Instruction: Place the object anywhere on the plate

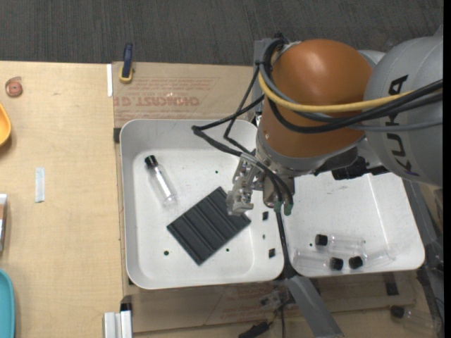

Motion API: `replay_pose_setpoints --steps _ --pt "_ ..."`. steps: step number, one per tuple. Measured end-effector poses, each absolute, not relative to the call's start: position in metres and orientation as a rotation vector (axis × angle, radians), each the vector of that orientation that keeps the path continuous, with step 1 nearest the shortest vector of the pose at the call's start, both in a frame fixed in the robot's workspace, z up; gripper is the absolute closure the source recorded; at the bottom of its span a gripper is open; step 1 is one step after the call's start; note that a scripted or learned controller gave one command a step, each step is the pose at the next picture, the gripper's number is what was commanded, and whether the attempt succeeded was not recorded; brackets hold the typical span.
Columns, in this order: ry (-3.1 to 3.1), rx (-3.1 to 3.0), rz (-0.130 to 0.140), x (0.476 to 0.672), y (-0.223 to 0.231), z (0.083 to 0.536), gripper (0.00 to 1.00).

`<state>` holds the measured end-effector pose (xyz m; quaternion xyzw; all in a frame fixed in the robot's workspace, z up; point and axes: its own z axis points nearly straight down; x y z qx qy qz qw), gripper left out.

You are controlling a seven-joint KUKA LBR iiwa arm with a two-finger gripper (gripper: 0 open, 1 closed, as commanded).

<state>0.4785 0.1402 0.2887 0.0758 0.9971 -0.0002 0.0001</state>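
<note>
— Where are you now?

— My gripper [243,196] hangs over the left shallow white plastic bin [137,259], at the upper right corner of the flat dark grey ribbed rectangular plate [204,225], which lies askew on the bin floor.

— Are your jaws holding anything?

— I cannot tell how far open they stand; nothing visible sits between them.

— And the object?

— A clear plastic vial with a black cap [160,180] lies on its side near the bin's left wall, apart from the plate. More clear black-capped vials [340,252] lie in the right white bin [402,210].
</note>
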Motion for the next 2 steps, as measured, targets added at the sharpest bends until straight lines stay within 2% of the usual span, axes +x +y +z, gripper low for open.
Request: replay_pose_setpoints --steps 1,2 --pt "3.133 0.214 0.000 0.5268 0.1181 0.2870 1.00" --pt "3.133 0.214 0.001 0.5268 0.1182 0.2870 0.00"
